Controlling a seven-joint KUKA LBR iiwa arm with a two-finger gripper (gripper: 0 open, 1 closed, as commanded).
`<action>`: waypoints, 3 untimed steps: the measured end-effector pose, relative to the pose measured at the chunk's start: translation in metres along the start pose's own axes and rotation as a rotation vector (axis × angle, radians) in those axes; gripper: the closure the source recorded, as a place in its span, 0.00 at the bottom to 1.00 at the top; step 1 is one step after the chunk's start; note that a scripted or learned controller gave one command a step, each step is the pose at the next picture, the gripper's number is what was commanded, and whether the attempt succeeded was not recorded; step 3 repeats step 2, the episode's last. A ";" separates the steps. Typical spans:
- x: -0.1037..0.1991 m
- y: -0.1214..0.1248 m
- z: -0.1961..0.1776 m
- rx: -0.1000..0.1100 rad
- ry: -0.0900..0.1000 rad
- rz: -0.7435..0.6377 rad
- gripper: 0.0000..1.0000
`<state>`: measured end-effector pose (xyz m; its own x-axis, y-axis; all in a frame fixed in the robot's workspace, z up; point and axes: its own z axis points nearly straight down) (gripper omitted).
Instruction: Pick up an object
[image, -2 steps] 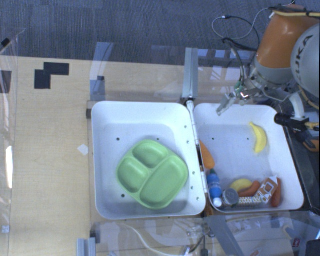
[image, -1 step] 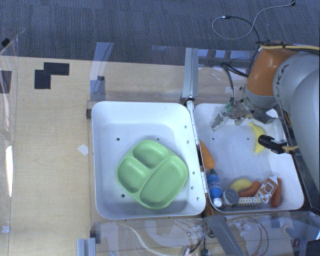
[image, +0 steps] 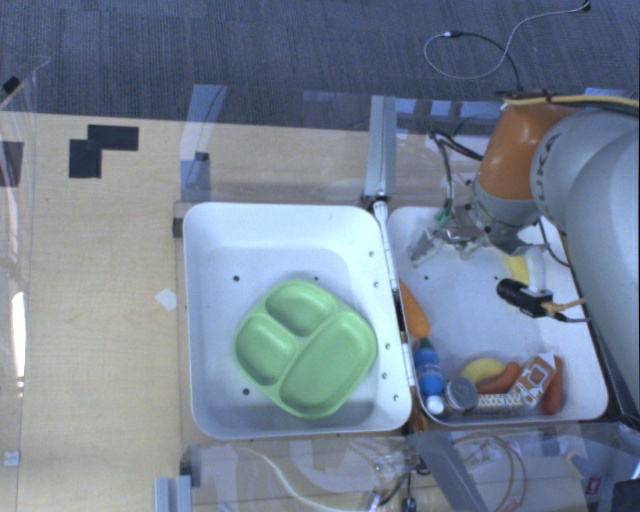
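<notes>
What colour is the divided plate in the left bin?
Light green; the divided plate shows clearly in the camera view.

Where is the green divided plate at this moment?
The green divided plate lies in the left bin, toward its lower right, close to the wall shared with the right bin.

Hidden and cut off, right bin (image: 470, 300)

Arm (image: 590, 190) runs off the right edge and covers the bin's far right corner. Yellow item (image: 517, 268) there half hidden beneath it. Jaws' spacing too small to read. Bin's near-rim clutter (image: 500, 385) overlaps, indistinct.
</notes>
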<state>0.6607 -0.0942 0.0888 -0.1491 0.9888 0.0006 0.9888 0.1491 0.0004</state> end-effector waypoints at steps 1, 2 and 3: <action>-0.016 -0.065 -0.001 -0.011 -0.004 -0.086 0.00; -0.054 0.003 0.002 -0.005 -0.001 -0.044 0.00; -0.054 0.003 0.002 -0.005 -0.001 -0.044 0.00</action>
